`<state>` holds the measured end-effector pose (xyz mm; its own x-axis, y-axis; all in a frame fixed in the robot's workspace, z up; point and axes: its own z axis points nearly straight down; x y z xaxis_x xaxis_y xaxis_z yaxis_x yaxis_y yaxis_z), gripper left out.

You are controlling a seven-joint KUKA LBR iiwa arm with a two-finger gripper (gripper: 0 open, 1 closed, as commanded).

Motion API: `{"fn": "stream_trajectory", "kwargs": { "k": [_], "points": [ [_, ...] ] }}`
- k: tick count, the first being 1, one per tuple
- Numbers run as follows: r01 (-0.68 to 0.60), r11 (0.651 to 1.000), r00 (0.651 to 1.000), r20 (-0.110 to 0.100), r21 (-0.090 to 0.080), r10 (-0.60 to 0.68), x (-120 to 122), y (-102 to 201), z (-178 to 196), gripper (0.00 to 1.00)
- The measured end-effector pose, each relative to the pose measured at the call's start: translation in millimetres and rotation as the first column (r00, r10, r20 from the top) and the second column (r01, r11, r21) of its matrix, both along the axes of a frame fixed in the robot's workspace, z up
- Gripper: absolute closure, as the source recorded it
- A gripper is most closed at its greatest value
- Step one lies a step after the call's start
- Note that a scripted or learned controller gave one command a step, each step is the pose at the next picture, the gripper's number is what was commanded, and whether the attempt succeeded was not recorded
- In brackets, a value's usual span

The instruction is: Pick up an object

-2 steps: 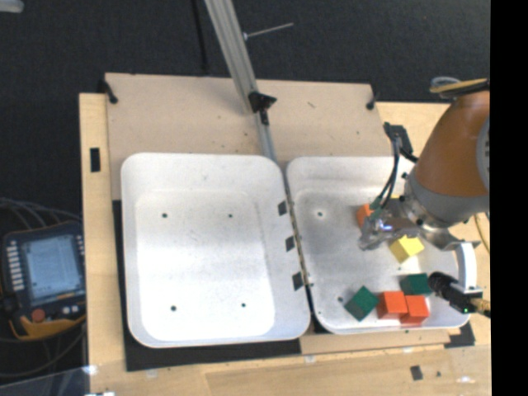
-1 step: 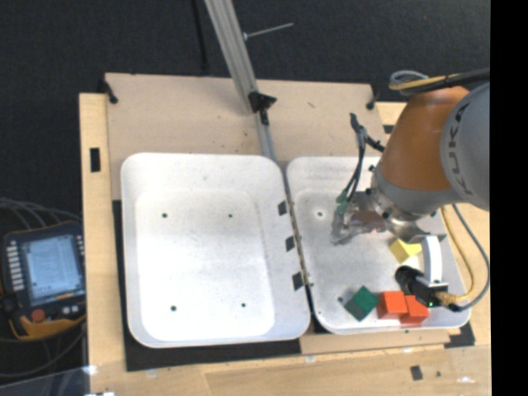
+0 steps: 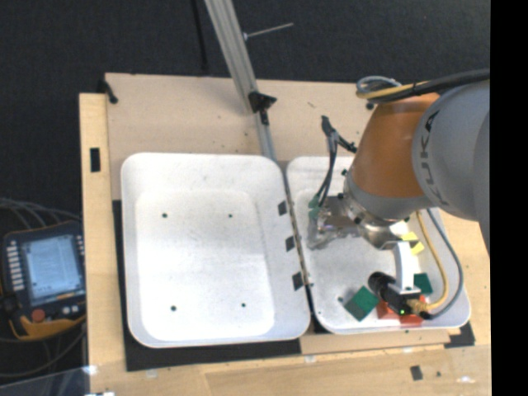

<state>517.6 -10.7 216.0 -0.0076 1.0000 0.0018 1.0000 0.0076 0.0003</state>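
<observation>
**A:** Where is the arm (image 3: 458, 151)?

**B:** It reaches in from the right. Its orange band (image 3: 394, 151) sits over the right bin (image 3: 328, 170), and the gripper (image 3: 324, 228) hangs low near that bin's left wall, close to the seam between the two bins.

**A:** Is the gripper open or closed?

**B:** That cannot be told. The wrist covers most of it and only blurred grey metal shows. A small green scrap (image 3: 314, 206) lies just beside the gripper, but whether they touch is unclear.

**A:** And the things to pick?

**B:** They are grouped in the near right corner of the right bin, well apart from the gripper. A green block (image 3: 359, 304) lies tilted on the bin floor, with a red piece (image 3: 389, 310) just to its right. A second green piece (image 3: 423, 283) sits farther right, near the bin wall.

**A:** What about the other bin?

**B:** The left bin (image 3: 206, 246) shows its white floor, dotted with a few dark specks. Both bins rest on the pale table (image 3: 181, 106). A handheld control pad (image 3: 45, 271) lies off the table's left edge.
</observation>
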Motion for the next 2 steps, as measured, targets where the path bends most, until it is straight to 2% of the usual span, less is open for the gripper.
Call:
{"fn": "stream_trajectory", "kwargs": {
  "k": [1,2],
  "points": [
    [-0.001,1.000,1.000,0.000,0.000,0.001,7,53,0,1.00],
    [-0.002,1.000,1.000,0.002,0.000,0.002,-5,101,7,1.00]
  ]
}}
